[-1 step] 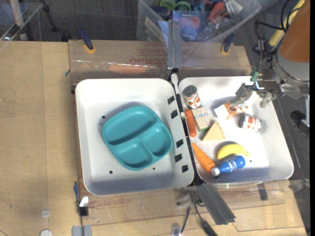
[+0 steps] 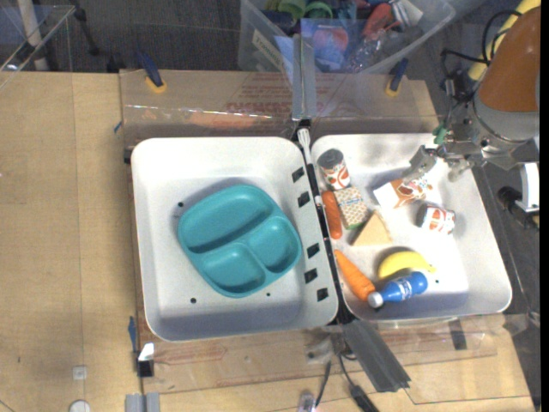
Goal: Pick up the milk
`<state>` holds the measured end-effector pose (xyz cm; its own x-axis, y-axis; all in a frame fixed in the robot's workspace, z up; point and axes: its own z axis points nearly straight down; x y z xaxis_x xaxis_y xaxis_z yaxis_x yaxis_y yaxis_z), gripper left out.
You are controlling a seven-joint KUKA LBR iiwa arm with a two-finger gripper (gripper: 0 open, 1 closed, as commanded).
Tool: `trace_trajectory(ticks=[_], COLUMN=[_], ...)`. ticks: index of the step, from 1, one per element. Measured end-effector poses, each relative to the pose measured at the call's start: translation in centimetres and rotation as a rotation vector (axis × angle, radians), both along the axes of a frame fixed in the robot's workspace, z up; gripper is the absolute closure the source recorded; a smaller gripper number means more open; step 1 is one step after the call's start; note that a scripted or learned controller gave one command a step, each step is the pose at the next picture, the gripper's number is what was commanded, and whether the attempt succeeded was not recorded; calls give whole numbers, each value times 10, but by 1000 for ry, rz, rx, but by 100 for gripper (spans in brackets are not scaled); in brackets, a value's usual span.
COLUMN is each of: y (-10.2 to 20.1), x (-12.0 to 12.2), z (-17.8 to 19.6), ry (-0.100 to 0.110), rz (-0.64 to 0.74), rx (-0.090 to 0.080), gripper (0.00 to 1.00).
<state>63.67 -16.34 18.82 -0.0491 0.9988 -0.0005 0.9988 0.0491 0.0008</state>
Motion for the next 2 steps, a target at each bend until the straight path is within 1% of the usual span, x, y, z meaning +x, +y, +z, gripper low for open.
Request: trace_trajectory(ticks=[1,2], y=[-18,-23], x=[0,37], z=[-71,-79], ry=[-32,-37], rz=[-11,-117], rx=[-1,0], gripper=[0,0])
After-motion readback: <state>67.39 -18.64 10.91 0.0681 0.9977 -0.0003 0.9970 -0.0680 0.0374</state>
